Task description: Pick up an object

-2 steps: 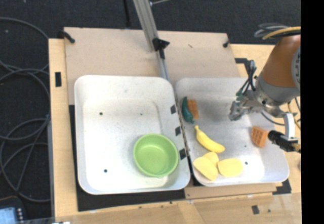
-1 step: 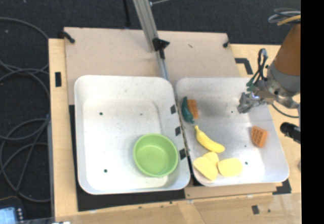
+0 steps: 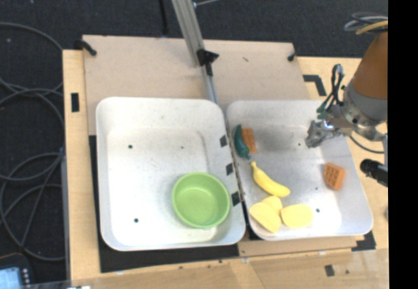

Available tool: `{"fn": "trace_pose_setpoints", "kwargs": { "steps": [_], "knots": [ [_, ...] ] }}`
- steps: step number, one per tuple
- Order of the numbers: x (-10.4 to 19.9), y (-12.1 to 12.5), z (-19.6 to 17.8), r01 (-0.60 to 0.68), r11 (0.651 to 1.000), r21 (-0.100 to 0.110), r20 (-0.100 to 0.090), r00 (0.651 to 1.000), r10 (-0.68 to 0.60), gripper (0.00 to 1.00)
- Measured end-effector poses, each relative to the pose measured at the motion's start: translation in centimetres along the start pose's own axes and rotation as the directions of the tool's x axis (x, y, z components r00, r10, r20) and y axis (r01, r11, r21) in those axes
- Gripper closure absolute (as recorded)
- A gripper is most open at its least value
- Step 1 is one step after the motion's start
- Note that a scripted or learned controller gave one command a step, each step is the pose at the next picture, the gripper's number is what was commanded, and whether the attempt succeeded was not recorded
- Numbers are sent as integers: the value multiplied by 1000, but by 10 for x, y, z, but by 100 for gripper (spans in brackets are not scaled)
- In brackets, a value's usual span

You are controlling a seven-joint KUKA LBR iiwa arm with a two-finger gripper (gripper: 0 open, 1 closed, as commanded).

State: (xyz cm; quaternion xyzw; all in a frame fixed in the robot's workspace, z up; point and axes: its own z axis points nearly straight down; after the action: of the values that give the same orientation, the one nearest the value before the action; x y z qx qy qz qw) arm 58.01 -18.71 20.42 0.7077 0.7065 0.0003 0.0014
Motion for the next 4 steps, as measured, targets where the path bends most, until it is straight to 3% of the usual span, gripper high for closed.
{"fn": "trace_pose_setpoints", "kwargs": {
  "steps": [2, 3, 4],
  "knots": [
    [116, 9, -28, 9, 1000, -2, -3, 1000, -9, 100],
    [167, 9, -24, 9, 1000, 2, -3, 1000, -9, 100],
    [219, 26, -36, 10, 1000, 0, -3, 1000, -10, 100]
  ]
}}
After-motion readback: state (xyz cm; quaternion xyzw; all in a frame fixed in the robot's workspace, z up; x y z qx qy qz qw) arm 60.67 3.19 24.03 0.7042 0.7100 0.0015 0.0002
